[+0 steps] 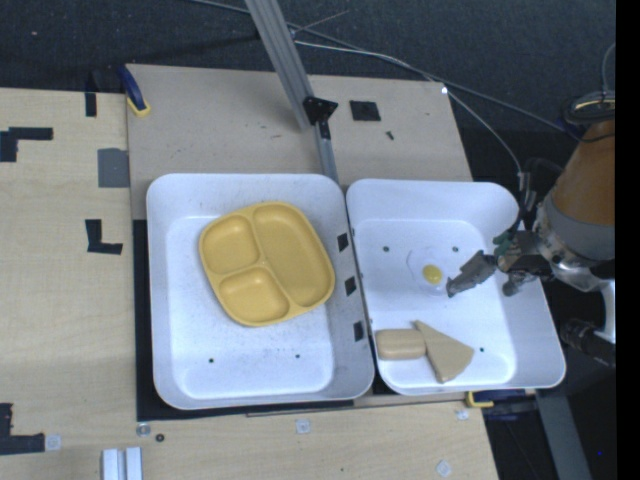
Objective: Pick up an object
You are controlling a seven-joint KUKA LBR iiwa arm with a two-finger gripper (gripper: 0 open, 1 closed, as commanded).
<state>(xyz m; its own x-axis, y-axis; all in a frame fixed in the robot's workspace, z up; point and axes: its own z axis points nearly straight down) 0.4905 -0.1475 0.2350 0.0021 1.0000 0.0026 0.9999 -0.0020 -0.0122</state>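
Camera view: I saw the gripper (490,273) low over the right bin (400,200), fingers spread, nothing between them. A small yellow ball (432,275) lay on the bin floor just left of the near finger, apart from it. I judged it light, round, apt to roll; best pinched across its middle. Near edge of that bin held a tan block (399,344) touching a tan wedge (446,353). Left bin (175,268) held a yellow divided plate (266,263), stiff, awkward to grip except at its rim.

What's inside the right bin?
The right bin holds a small yellow piece, a tan block and a tan wedge. The gripper covers some floor.
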